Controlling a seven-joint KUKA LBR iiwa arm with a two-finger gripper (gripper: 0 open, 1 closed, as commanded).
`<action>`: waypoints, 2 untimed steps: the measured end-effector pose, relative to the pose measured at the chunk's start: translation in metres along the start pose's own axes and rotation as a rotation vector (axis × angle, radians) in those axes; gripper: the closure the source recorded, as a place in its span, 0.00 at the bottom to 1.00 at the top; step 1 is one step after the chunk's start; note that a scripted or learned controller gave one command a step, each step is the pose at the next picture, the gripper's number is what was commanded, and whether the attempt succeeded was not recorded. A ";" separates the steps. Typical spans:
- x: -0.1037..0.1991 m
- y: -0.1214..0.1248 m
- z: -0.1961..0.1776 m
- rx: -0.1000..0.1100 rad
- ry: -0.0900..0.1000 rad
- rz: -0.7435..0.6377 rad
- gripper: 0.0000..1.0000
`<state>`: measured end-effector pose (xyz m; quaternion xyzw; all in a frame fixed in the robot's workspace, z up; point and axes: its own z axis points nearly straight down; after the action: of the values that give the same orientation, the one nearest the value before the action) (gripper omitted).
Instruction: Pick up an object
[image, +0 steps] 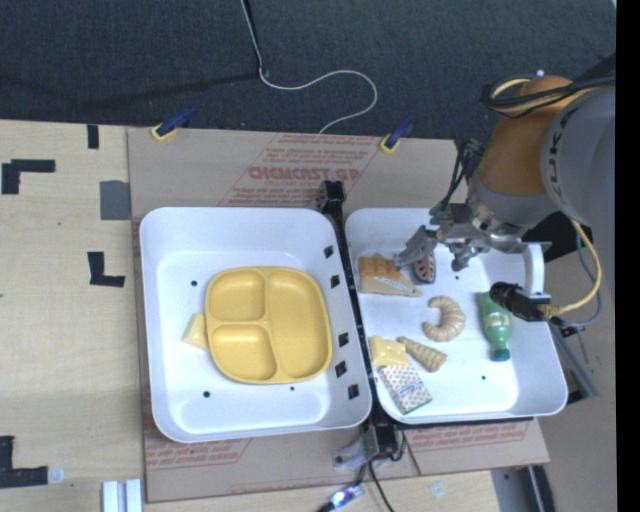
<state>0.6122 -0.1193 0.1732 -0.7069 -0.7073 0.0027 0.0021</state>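
My gripper (437, 252) hangs over the back of the right bin (530, 395), with its fingers spread apart and open. A small dark red item (428, 268) lies just below its left finger (414, 248); I cannot tell whether they touch. A toast slice (384, 276) lies to the gripper's left. Nearer the front are a tan croissant (445, 318) and a green bottle (495, 326). A yellow wedge (387, 351), a cone (425, 355) and a patterned packet (406, 386) sit at the bin's front left.
The left bin (170, 250) holds a yellow divided plate (268, 323) with a yellow piece (194, 330) poking out at its left. The divider (345, 300) between the bins runs close to the toast. The arm's cables (575, 290) loop over the right bin's right edge.
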 end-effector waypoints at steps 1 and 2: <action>0.002 -0.009 0.062 0.001 0.001 -0.001 0.00; 0.004 -0.009 0.090 -0.005 0.000 -0.002 0.00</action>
<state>0.6031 -0.1157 0.0835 -0.7063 -0.7079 0.0011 0.0005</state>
